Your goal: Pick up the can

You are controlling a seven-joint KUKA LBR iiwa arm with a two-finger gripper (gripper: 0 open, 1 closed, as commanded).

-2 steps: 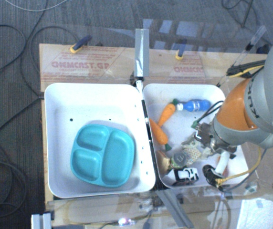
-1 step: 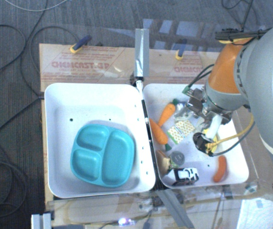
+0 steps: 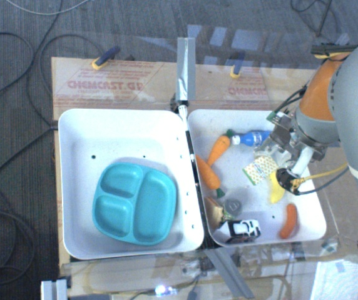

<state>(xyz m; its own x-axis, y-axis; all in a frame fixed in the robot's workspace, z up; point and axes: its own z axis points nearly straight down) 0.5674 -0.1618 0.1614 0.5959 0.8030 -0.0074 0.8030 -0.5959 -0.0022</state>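
The can [image 3: 233,205] is a small grey round-topped tin standing in the lower middle of the right bin [image 3: 317,227]. My gripper [image 3: 275,144] hangs over the upper right part of that bin, beside a blue bottle [image 3: 252,138] and above a patterned packet [image 3: 260,169]. It is well up and to the right of the can, apart from it. Nothing shows between the can and the gripper except the packet.
In the right bin lie two carrots [image 3: 219,149] [image 3: 208,174], a yellow banana [image 3: 276,188], a red sausage [image 3: 288,220] and a black and white object [image 3: 245,229] just below the can. The left bin [image 3: 79,130] holds a teal divided plate [image 3: 135,203].
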